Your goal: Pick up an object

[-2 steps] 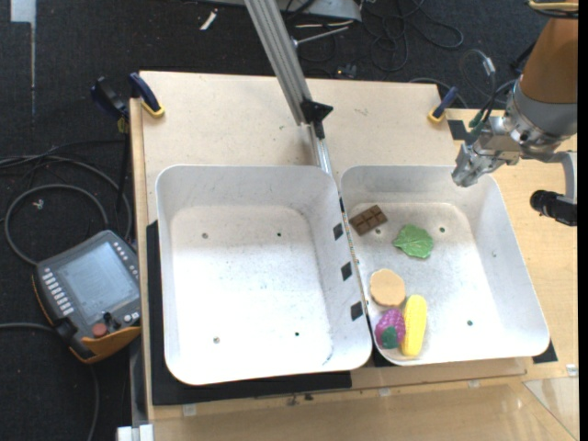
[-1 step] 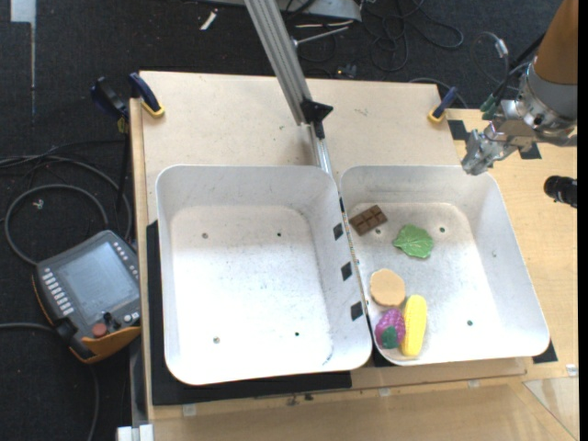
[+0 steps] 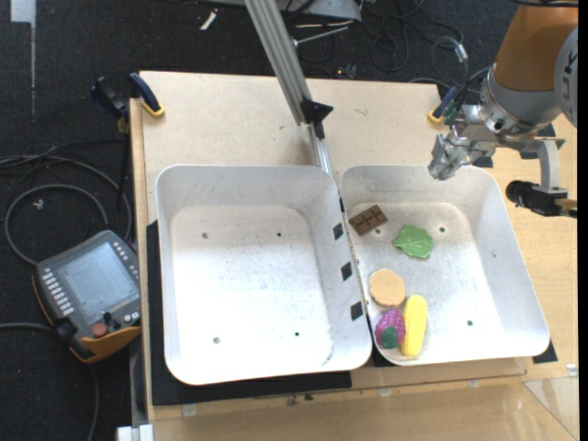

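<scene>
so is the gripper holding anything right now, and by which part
Nothing is held. The gripper hangs above the right bin's far rim, with nothing between its fingers; the objects lie on that bin's floor.

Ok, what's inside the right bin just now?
Four things lie in the right bin: a brown chocolate piece, a green leaf, a tan round biscuit and a yellow corn cob, with a purple-green toy beside it. Anything beneath them is hidden.

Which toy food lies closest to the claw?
The green leaf, upper in the right bin, nearest the gripper; the chocolate lies slightly farther.
</scene>
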`<state>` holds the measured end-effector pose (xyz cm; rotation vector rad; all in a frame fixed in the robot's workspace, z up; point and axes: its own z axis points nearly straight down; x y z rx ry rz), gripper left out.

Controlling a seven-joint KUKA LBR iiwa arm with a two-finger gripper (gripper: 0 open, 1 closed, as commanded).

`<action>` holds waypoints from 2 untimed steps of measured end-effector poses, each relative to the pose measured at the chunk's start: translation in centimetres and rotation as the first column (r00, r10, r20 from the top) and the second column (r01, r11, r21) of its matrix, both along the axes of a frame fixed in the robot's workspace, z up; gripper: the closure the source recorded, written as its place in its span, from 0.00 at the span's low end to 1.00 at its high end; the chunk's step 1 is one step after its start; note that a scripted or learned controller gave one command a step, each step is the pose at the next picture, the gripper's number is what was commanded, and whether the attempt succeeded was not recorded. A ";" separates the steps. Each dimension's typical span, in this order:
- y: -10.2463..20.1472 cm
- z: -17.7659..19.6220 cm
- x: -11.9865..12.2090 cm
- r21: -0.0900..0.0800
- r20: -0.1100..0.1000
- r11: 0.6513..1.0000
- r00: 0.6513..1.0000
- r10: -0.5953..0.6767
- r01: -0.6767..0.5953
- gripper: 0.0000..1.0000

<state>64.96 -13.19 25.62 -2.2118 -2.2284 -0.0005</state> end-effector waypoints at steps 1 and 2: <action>5.1 -1.4 0.3 0.000 0.000 1.000 1.000 0.000 0.000 1.00; 11.6 -1.9 0.8 0.001 0.001 1.000 1.000 0.002 -0.002 1.00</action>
